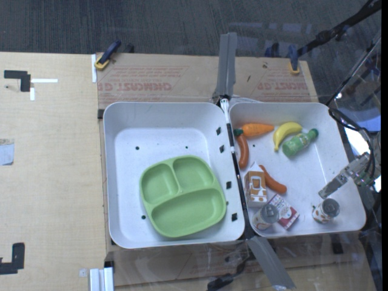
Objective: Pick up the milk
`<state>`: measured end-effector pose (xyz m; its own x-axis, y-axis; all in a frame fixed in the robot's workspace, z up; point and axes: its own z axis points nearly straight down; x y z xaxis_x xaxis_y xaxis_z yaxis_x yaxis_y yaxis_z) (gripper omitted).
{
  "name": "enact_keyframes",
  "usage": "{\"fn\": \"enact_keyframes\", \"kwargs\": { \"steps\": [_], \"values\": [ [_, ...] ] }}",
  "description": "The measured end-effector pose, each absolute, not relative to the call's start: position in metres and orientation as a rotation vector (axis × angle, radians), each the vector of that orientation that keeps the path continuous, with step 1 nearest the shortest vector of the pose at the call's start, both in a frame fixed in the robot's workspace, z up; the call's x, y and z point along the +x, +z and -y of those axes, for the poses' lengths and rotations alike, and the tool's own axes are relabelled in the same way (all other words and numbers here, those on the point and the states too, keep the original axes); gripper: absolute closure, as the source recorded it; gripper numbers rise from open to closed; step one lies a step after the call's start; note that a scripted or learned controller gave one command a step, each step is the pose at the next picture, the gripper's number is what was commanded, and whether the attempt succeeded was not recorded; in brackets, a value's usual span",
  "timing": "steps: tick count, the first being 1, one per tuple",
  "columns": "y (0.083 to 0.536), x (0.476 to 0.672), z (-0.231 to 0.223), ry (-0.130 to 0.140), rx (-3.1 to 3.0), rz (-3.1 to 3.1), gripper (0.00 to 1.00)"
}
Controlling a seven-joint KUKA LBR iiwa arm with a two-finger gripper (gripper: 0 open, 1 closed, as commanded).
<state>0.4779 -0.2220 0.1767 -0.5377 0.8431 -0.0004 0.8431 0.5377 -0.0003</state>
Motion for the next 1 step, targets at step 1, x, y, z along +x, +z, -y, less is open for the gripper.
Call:
{"fn": "enact_keyframes", "kwargs": {
  "steps": [1],
  "values": [
    [0.1273, 0.5094, 0.2083, 0.0, 1.212, -2.898, 0.0]
  ]
}}
